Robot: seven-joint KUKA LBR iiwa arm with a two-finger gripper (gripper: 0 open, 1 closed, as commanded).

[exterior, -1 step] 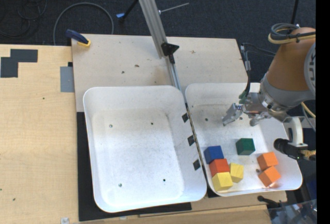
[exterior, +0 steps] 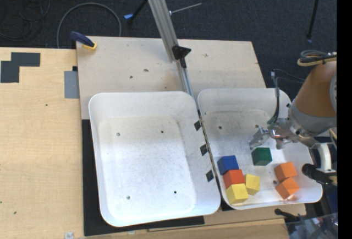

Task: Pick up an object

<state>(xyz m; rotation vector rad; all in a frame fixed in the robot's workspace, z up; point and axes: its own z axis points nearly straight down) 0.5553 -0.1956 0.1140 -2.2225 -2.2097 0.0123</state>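
Observation:
Several small blocks lie in the right bin [exterior: 236,101]. A green block [exterior: 262,156] sits near the middle. Toward the front left are a blue block [exterior: 227,163], a red block [exterior: 234,177] and two yellow blocks [exterior: 238,193]. Two orange blocks [exterior: 286,171] lie at the front right. My gripper [exterior: 268,143] hangs just behind and above the green block, reaching in from the right. Its fingers are spread open and nothing is between them.
The left bin [exterior: 110,108] stands beside the right one, with a divider rim [exterior: 201,133] between them. A slanted metal rail [exterior: 162,17] rises behind the bins. The arm's orange band [exterior: 319,92] is over the right bin's far right edge.

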